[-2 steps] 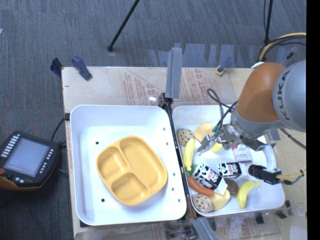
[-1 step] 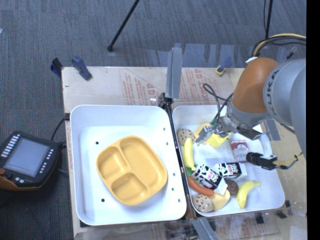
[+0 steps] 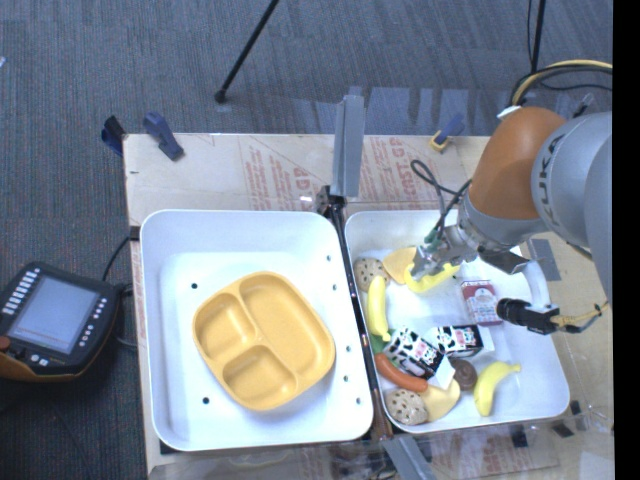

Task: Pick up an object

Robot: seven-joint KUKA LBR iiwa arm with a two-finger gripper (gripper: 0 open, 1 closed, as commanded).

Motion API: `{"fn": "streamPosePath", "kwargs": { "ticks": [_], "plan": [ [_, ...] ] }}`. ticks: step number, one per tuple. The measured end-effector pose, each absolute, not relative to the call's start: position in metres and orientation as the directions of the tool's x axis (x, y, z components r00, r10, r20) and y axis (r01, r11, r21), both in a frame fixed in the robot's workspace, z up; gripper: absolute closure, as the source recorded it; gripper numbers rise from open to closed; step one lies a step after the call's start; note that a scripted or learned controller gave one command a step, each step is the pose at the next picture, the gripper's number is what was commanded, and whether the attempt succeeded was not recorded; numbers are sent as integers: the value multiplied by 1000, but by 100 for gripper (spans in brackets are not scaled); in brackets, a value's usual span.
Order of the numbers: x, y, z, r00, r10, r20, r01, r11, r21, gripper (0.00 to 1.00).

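At the right bin's (image 3: 556, 400) front edge a cookie (image 3: 407, 405) and banana (image 3: 493, 384) are lying untouched. Farther back, the gripper (image 3: 432, 262) is pressing down onto a yellow wedge (image 3: 440, 279), seemingly attempting the grasp; whether it is gripping cannot be told. Next it needs a firm closing, then a straight lift. Beyond, the arm (image 3: 520, 173) is bending in steeply over the desk (image 3: 250, 173).

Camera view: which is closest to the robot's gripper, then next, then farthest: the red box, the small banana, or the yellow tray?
1. Red box: right bin, just right of the gripper.
2. Small banana: right bin's near right corner.
3. Yellow tray: left bin, farthest.
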State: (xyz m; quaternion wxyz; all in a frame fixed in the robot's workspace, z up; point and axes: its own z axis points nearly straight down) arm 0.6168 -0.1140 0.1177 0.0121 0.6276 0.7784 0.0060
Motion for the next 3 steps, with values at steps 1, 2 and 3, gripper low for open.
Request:
{"fn": "streamPosePath", "kwargs": {
  "ticks": [1,2,3],
  "plan": [
    [615,-114,115,-211,977,-10,977,211,19,0],
    [654,-159,100,-253,967,-6,967,253,24,0],
    [656,-160,115,-255,967,-9,967,255,26,100]
  ]
}}
